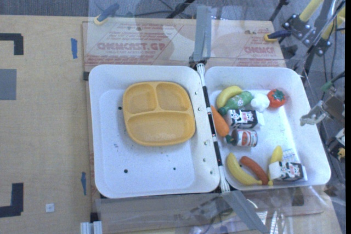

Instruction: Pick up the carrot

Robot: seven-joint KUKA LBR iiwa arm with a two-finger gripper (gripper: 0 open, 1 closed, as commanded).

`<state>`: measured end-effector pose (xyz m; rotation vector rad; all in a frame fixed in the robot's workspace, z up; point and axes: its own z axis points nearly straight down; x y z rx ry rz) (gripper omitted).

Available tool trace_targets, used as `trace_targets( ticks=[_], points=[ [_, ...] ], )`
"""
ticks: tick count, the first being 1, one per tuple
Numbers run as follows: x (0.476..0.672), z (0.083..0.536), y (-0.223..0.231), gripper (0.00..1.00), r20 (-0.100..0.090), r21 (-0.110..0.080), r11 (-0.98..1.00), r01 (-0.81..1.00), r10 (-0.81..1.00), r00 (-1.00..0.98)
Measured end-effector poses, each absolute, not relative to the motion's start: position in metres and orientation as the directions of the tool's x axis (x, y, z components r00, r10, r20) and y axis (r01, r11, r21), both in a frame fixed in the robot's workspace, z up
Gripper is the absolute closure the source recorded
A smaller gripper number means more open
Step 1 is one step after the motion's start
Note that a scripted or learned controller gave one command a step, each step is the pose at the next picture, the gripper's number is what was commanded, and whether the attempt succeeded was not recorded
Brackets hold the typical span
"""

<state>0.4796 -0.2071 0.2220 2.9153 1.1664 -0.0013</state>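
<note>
Your carrot (220,122) is lying at the left edge of the right bin (293,134), next to the little milk carton (242,118) and just below a banana (227,96). The claw (313,114) sits over that bin's right rim; can't tell if it's open.

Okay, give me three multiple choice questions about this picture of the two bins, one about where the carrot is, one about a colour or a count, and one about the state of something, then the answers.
1. Where does the carrot lie?
A. On the divided plate
B. In the right bin, against its left wall
C. On the bench outside the bins

2. What colour is the divided plate?
A. Blue
B. Yellow-orange
C. Green

3. How does the plate sit?
A. Flat, hollow side up
B. Flipped over
C. Propped on edge

Answers:
1 B: the carrot lies by the left wall of the right bin.
2 B: the plate is yellow-orange.
3 A: its three compartments face up in the left bin.
</note>
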Motion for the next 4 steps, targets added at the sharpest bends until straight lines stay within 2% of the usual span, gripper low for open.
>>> trace_targets(
  ticks=[1,2,3,4],
  points=[
    [0.479,0.180,-0.163,0.00,-0.001,-0.005,-0.644,0.765,0.765,0.644],
    [0.479,0.178,-0.182,0.00,0.002,-0.003,-0.099,0.995,0.995,0.099],
    [0.481,0.096,-0.144,0.00,0.000,0.008,-0.240,0.971,0.971,0.240],
    [0.482,0.107,-0.147,1.00,-0.006,0.014,-0.244,0.970,0.970,0.244]
  ],
)
